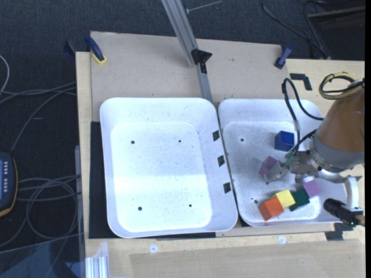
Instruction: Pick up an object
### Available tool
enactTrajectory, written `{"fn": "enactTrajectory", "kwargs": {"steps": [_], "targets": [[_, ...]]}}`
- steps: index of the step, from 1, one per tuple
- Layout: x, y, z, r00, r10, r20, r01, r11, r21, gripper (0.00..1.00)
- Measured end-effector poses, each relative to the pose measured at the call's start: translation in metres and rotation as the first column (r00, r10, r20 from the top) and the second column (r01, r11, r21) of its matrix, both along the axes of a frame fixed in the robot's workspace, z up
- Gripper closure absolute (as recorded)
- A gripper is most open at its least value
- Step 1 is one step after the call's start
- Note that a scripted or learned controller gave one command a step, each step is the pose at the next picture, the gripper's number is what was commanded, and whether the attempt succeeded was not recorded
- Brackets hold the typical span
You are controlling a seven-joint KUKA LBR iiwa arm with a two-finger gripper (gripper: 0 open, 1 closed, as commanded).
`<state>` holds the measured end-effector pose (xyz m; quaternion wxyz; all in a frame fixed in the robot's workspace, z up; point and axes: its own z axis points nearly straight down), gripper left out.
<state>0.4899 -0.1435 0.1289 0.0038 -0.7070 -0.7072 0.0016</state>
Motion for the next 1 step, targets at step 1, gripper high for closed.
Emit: {"fn": "enactTrajectory", "kwargs": {"steps": [1], "targets": [[0.0025,-0.0006,0.0144,1.0,0.0,0.01,0.0,1.0,-0.003,1.0]]}}
